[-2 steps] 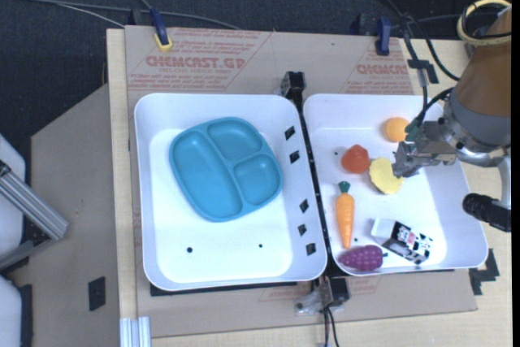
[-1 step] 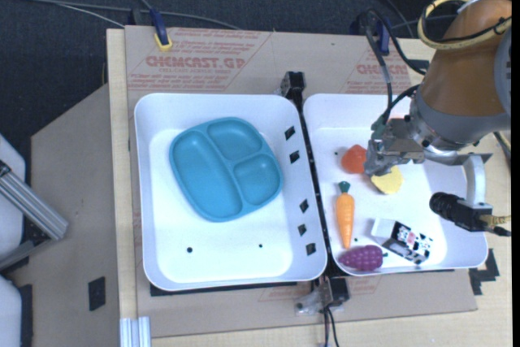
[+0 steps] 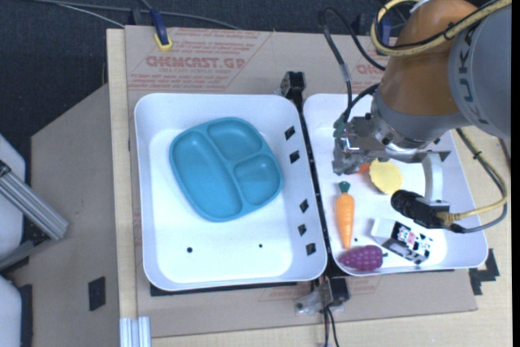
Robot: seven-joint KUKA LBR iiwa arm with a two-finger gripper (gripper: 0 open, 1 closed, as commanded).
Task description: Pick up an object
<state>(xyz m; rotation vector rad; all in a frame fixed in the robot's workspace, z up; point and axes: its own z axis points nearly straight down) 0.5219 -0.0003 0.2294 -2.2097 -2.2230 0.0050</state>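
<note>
So the arm [image 3: 443, 53] is reaching in from the right and is parked right over the right bin [image 3: 465, 256], with the big orange band sitting above the wrist and blocking a good chunk of that bin's upper half. The gripper [image 3: 355, 150] is down low near the bin's left wall, and honestly I can't tell how it's set or whether anything is in it, since the metal bits blur together under the wrist. There's a small reddish-orange thing [image 3: 351, 168] poking out right under it, touching or nearly so, can't say which. Just to the right of that is a yellow round piece [image 3: 387, 175], partly tucked under the arm. Below the gripper a toy carrot [image 3: 345, 212] lies lengthwise along the left side of the bin, green top pointing up toward the gripper, apart from it. At the carrot's bottom tip there's a purple bunch of grapes [image 3: 361, 258] near the front edge. To the right of the grapes sits a small white block with dark markings [image 3: 404, 239], and a black cable connector [image 3: 416, 209] hangs across just above it. The left bin [image 3: 162, 248] holds a blue divided plate [image 3: 225, 167], tilted a bit, lying well apart from everything else. Both bins rest on a cardboard sheet [image 3: 203, 53].
</note>
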